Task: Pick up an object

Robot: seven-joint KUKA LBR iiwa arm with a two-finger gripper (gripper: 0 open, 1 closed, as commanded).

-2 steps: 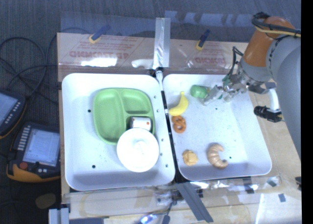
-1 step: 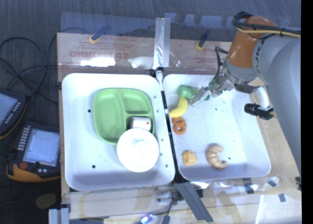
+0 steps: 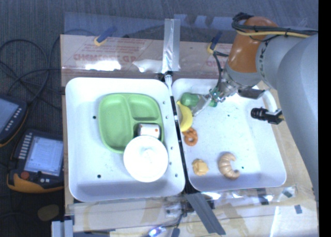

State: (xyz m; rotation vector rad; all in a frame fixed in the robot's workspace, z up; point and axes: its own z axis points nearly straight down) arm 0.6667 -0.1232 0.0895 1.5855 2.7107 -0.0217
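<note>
The right bin [image 3: 258, 143] holds several small food items. A green round item [image 3: 189, 98] lies at its upper left, with a yellow banana [image 3: 184, 117] just below it against the divider. An orange ring-shaped pastry [image 3: 190, 136] sits under the banana. A croissant [image 3: 228, 164] and a small brown bun [image 3: 200, 166] lie near the front wall. My gripper [image 3: 205, 103] hangs low at the bin's upper left, its tip right beside the green item and the top of the banana. I see nothing lifted off the bin floor.
The left bin [image 3: 83, 143] holds a green divided plate [image 3: 126, 117], a white round dish [image 3: 146, 158] overlapping its front, and a small white cup [image 3: 148, 129] between them. A raised divider [image 3: 176, 127] separates the bins. The grey arm [image 3: 289, 75] covers the right bin's upper right.
</note>
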